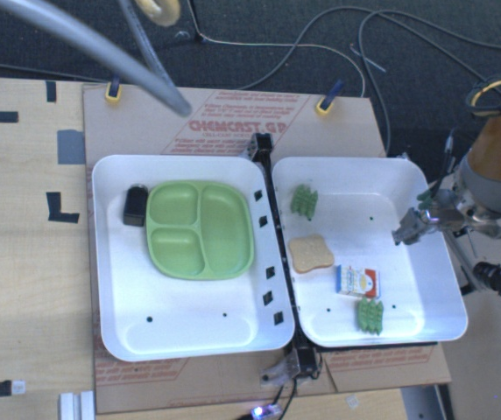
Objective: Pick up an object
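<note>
Lying flat on counter (pixel 23 234): cardboard sheet (pixel 233 116) under two white bins. Sitting in left bin (pixel 115 322): small black block (pixel 135 206) near upper-left corner, touching or just beside left edge of green divided plate (pixel 201 230). Plate resting flat, three compartments showing, taking up middle of that bin. Running between bins: black divider strip (pixel 272 234).

Sitting in right bin (pixel 408 322): green toy piece (pixel 304 201) near upper-left, close to divider. Lying below it: tan bread slice (pixel 310 253), flat, near left wall. Lying right of bread, apart from it: small white packet with red and blue print (pixel 356 281). Standing just below packet: second green toy piece (pixel 370 316), near front wall.

Hovering at right bin's right rim: gripper (pixel 411 230), pointing left into bin, well apart from all four objects. Grasping nothing visible; finger state too blurred, cannot tell. Showing behind it: grey arm with orange band (pixel 496 151) at far right.
</note>
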`<state>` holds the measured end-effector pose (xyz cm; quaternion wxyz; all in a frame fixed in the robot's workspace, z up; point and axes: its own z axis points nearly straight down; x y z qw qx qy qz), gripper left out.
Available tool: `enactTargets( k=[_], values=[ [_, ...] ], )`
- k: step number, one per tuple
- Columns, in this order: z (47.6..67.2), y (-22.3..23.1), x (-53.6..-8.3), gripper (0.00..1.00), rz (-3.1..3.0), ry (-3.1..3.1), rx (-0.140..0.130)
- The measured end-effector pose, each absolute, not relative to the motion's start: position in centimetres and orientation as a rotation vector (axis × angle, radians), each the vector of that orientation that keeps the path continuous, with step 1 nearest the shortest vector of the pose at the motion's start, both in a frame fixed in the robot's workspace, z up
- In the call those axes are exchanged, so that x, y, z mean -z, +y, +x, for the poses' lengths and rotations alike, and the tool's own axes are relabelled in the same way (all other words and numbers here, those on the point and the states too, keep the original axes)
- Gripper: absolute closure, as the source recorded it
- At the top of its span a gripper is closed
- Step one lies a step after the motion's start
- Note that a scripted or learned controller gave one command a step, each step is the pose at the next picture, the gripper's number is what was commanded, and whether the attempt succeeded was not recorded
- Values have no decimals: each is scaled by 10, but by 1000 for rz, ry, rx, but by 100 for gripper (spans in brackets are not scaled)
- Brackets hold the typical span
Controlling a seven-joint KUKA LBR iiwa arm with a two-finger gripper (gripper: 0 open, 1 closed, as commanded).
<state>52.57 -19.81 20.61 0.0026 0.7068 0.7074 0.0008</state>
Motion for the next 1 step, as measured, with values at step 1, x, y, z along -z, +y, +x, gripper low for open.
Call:
enactTargets(
  k=[1],
  values=[
    [527, -198, -252, 100, 2216, 2220, -3]
  ],
)
